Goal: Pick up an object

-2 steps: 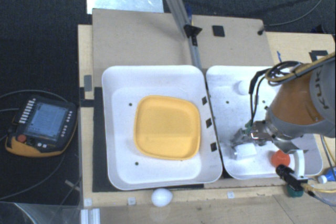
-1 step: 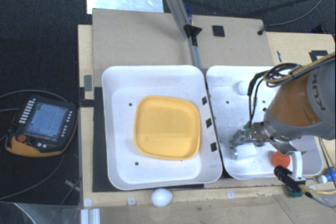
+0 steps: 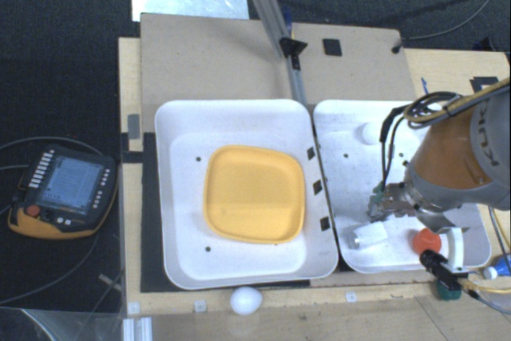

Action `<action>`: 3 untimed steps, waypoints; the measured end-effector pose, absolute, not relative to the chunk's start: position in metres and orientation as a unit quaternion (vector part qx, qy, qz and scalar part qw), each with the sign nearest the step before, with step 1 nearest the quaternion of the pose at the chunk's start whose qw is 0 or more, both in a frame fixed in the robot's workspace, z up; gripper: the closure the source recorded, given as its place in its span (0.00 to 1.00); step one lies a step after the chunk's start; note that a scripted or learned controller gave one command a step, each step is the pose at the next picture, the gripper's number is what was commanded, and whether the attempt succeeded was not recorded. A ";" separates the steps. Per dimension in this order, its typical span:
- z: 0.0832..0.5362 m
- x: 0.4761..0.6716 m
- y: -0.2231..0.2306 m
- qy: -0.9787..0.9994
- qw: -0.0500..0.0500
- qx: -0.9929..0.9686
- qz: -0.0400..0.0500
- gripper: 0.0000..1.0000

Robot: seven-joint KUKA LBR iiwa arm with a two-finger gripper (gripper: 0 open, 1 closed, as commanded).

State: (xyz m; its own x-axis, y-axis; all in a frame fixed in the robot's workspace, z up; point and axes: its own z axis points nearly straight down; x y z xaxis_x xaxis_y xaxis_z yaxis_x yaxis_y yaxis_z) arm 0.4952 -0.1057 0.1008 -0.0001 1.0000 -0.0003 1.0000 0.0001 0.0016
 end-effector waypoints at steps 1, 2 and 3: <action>0.163 0.497 -0.109 0.707 0.002 0.707 0.002 1.00; 0.205 0.500 -0.107 0.708 0.002 0.707 0.001 1.00; 0.249 0.501 -0.107 0.707 0.002 0.707 0.002 1.00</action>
